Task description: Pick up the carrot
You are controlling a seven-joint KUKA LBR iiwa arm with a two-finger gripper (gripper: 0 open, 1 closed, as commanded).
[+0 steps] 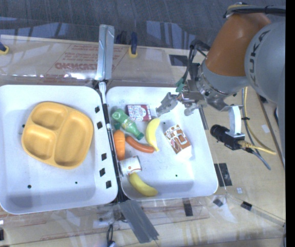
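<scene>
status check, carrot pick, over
Gripper over right bin's far edge, holding nothing. Carrot by left wall, untouched. Green bottle, sausage and banana crowd it.

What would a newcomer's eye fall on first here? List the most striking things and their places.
First, the yellow three-compartment plastic plate, alone in the left white bin. Next, the grey arm's orange band at upper right, its gripper over the right white bin, where toy food clusters, including an orange carrot by the divider.

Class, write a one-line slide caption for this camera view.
Gripper above right bin; carrot lies at its left wall.
</scene>
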